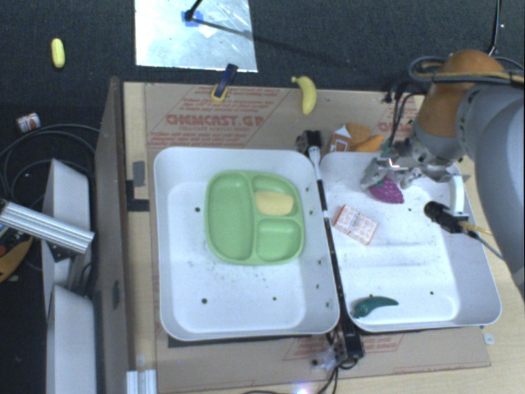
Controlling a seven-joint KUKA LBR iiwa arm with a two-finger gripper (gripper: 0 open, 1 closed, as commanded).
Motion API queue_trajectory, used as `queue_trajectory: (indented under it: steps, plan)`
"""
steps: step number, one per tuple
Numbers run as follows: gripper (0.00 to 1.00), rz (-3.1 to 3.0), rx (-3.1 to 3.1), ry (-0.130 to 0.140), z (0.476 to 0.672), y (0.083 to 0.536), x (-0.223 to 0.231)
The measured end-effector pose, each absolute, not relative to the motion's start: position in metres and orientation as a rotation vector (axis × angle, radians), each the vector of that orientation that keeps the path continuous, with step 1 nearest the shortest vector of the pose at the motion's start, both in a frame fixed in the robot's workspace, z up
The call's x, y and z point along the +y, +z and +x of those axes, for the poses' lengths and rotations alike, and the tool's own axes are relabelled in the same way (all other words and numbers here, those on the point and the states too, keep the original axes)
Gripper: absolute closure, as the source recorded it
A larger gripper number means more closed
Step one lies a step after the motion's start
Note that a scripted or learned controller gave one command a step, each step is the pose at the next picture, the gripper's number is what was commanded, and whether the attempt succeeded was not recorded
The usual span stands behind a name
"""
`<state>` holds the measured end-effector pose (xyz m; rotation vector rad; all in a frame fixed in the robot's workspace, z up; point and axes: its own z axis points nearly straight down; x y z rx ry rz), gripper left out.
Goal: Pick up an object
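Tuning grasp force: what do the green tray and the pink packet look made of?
Green tray: likely moulded plastic, smooth and slightly glossy, with uniform colour and rounded compartment walls. Pink packet: looks like thin printed card or wrapper, flat and matte with a checked pattern; too small to tell which.

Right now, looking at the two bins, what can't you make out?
- Gripper, camera view: its fingers are lost against the purple object, so any grasp is unclear.
- Purple object: its top edge is covered by the gripper.
- Pink patterned item: print too small to read.
- Arm: cut off by the right edge.
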<state>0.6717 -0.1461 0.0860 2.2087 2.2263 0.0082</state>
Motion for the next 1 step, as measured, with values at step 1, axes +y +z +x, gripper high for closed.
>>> queue_trajectory:
  steps: [1]
  plan:
    - [1.0,2.208,2.225,0.006,0.6708,0.0971,-0.1483]
